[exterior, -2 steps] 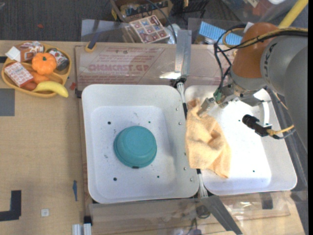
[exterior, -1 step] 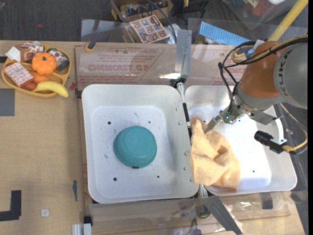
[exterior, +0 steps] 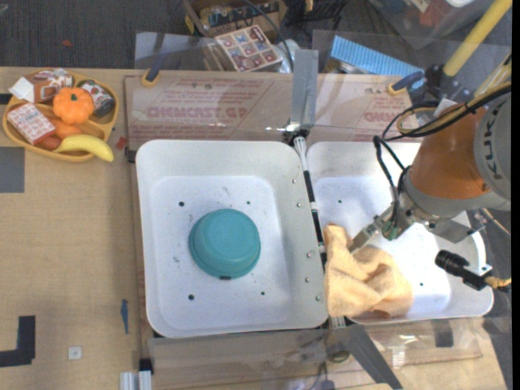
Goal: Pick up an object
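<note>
A crumpled yellow cloth point(exterior: 366, 283) lies in the right bin point(exterior: 349, 177), against its front left corner. My gripper point(exterior: 379, 230) hangs low over that bin, just above and right of the cloth's upper edge, touching or nearly touching it. The orange-banded wrist point(exterior: 447, 165) above hides much of the gripper. An upturned teal bowl point(exterior: 225, 243) sits in the middle of the left bin point(exterior: 162, 165), well away from the gripper.
The divider between the bins point(exterior: 309, 210) runs just left of the cloth. A yellow plate of toy fruit point(exterior: 61, 120) stands on the bench at far left. Cardboard and boxes point(exterior: 244, 47) lie behind the bins. Black cables point(exterior: 390, 165) loop off the wrist.
</note>
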### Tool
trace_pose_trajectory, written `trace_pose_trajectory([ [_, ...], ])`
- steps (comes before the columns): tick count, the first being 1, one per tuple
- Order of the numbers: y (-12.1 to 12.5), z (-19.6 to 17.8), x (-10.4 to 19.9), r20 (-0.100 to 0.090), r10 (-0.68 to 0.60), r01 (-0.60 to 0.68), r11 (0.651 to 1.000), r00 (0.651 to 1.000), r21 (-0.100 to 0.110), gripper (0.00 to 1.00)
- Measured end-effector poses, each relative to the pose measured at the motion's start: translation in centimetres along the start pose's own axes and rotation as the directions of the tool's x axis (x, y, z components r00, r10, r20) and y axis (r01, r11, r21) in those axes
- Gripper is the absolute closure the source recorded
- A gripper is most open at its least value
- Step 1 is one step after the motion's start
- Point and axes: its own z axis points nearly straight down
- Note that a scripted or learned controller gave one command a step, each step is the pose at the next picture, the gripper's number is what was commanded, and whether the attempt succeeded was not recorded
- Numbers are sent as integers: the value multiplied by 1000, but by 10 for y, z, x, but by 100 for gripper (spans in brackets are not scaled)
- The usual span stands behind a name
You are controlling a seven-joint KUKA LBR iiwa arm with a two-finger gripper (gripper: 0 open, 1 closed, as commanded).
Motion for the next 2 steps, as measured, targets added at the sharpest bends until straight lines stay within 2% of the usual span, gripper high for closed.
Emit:
trace_pose_trajectory([
  [1, -46, 0, 25, 1, -68, 68, 998, 998, -1, 0],
  [2, -34, 0, -1, 1, 419, -419, 908, 908, 0, 0],
])
